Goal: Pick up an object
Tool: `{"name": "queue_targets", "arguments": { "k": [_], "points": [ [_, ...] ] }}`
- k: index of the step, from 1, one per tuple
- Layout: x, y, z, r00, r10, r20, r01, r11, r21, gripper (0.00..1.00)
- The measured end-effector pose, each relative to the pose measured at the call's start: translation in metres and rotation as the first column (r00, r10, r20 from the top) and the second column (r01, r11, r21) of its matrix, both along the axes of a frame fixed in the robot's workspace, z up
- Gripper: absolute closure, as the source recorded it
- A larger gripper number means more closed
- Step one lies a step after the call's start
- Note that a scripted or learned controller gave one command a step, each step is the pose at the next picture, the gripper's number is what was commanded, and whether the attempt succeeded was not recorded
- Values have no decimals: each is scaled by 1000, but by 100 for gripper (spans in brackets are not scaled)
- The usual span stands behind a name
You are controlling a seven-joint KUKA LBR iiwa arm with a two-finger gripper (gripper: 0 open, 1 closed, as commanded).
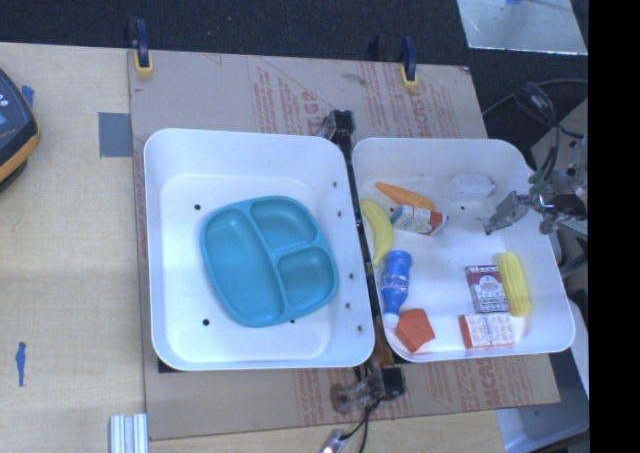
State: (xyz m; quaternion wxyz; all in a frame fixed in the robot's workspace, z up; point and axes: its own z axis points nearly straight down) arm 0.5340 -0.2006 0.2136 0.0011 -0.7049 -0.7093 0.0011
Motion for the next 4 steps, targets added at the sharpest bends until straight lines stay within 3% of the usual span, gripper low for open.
{"name": "queue_targets", "arguments": {
  "k": [1,2,4],
  "points": [
    [82,-7,-58,1000,0,0,0,1000,-1,0],
    [123,66,-107,1000,0,1,0,1000,0,0],
    [113,69,-121,1000,-3,0,3,1000,0,0]
  ]
}}
